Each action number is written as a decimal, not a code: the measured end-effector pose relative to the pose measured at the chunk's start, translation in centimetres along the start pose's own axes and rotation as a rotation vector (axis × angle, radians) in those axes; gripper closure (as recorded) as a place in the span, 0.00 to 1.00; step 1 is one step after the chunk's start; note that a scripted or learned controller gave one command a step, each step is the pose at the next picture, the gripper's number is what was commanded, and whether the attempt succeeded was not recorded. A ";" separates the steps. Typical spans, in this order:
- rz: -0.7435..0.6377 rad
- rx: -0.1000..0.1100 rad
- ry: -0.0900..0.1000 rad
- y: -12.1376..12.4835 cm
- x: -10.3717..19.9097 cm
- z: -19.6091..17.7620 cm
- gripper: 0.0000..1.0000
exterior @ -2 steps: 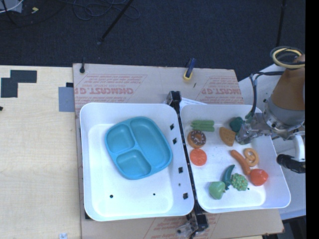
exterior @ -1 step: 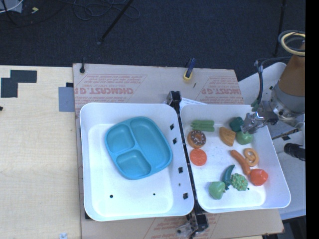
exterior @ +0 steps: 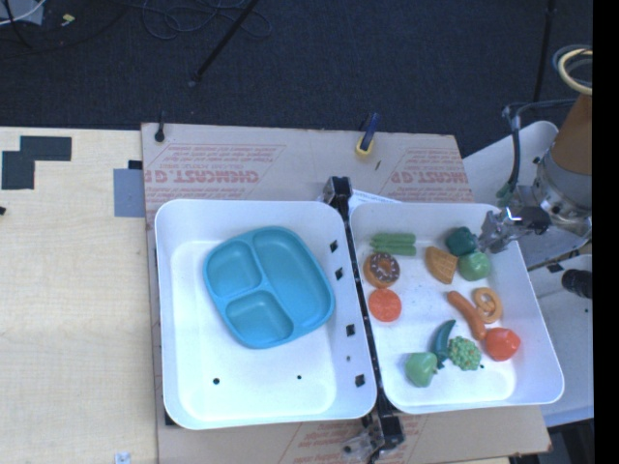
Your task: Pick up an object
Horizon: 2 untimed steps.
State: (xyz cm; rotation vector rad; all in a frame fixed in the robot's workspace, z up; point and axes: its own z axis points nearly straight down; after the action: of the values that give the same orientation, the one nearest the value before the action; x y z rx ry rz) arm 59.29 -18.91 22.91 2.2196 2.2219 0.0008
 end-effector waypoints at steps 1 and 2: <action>-0.004 0.004 0.003 0.3 5.5 0.1 1.00; -0.004 0.005 0.003 -0.7 10.7 -0.9 1.00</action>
State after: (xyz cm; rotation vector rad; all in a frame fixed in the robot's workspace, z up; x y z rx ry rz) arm 58.58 -8.17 23.76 2.2194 2.2303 -0.0006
